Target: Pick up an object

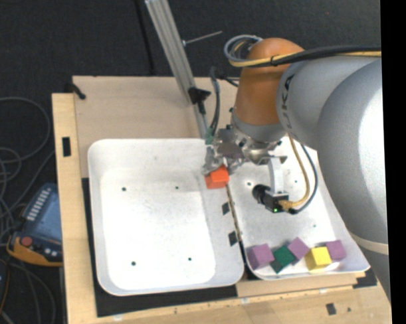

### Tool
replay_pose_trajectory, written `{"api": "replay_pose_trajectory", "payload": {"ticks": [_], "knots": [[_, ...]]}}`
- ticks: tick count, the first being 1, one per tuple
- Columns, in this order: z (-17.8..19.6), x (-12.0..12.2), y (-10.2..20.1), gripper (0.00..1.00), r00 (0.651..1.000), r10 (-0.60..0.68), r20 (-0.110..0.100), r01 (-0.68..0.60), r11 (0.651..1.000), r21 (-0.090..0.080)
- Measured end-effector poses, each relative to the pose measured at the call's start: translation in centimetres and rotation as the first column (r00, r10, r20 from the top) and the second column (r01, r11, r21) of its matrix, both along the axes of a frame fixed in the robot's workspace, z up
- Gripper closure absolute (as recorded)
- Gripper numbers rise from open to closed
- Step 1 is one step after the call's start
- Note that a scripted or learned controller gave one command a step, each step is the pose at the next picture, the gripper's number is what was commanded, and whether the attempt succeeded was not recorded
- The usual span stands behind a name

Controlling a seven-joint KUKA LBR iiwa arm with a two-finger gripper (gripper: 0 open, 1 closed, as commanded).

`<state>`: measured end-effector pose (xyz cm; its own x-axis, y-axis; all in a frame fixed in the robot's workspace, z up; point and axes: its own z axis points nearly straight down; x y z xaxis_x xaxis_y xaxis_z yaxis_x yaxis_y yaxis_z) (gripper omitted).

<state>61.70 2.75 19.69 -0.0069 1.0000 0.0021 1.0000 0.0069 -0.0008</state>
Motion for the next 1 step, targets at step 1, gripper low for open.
{"api": "replay_pose_trajectory", "payload": {"ticks": [1], "knots": [[-0.06, 0.61, -0.18, 1.0, 1.0, -0.004, 0.001, 0.004, 1.0, -0.002]]}}
